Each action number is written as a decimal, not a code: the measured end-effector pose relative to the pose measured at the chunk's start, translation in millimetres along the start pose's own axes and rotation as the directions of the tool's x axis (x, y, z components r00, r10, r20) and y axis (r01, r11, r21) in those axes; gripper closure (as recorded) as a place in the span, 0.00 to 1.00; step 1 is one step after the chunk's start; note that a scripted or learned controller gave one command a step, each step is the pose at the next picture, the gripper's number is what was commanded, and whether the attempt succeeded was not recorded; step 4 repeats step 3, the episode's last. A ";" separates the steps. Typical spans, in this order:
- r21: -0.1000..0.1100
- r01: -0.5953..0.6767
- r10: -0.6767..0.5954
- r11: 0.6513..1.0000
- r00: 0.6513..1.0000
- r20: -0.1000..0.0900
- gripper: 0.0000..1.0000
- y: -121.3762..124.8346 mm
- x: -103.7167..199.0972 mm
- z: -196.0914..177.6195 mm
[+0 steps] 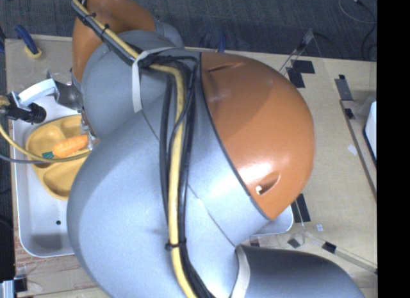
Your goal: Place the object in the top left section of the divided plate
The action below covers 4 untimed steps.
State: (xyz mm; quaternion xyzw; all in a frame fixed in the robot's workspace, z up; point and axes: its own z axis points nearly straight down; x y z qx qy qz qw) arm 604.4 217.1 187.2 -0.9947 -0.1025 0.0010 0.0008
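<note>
We record one grey and orange arm (192, 175) bulking across most of the view, a yellow and black cable bundle (173, 162) running along it. At left, in a white bin (29, 226) on the table (333, 130), sits a yellow divided plate (54, 175). An orange carrot (69, 146) lies on the plate's central ridge. Gripper state: we cannot tell.
</note>
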 end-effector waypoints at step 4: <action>-0.002 0.001 -0.001 1.000 1.000 -0.001 0.00 106.0 -91.5 -157.3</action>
